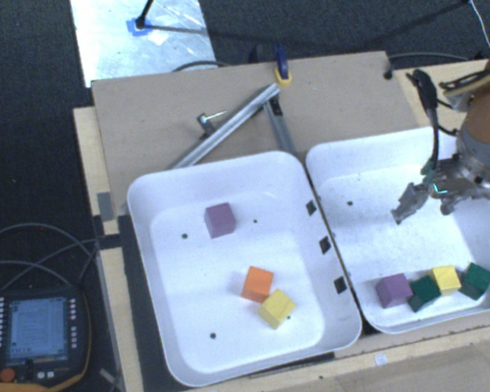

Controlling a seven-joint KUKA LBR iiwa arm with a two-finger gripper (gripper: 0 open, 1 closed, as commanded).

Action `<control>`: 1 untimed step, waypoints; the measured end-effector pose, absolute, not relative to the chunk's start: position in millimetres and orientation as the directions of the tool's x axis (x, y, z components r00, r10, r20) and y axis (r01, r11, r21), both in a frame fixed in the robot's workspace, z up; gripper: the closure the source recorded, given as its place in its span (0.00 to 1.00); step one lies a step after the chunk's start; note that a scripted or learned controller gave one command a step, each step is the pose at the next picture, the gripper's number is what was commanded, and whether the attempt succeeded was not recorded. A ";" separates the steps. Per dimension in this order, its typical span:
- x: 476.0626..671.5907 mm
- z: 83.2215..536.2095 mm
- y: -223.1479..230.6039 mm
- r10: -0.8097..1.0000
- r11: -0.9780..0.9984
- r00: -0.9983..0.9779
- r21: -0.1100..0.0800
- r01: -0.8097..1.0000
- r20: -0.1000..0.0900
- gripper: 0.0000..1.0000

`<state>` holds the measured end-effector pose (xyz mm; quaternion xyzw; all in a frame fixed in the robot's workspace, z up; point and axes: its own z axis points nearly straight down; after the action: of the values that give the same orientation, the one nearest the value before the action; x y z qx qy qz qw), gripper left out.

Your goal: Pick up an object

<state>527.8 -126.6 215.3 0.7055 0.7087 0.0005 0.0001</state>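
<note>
Fingers [409, 203] spread apart, nothing between them, hanging over bare floor of the right bin [351, 164], toward its far half. Gripper [416, 200] well apart from the row along that bin's near edge: purple cube [393, 289], dark green cube [422, 292], yellow cube [446, 278], second green cube [476, 278]. Judged barely begun: no block chosen or grasped yet; descent, closing and lifting all left.
</note>
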 end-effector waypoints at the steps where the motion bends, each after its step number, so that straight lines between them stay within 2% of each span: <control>1: 527.9 215.5 -126.7 1.000 0.004 -0.004 0.002 1.000 0.000 0.00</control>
<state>527.9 -126.7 215.5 0.7058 0.7084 0.0008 0.0005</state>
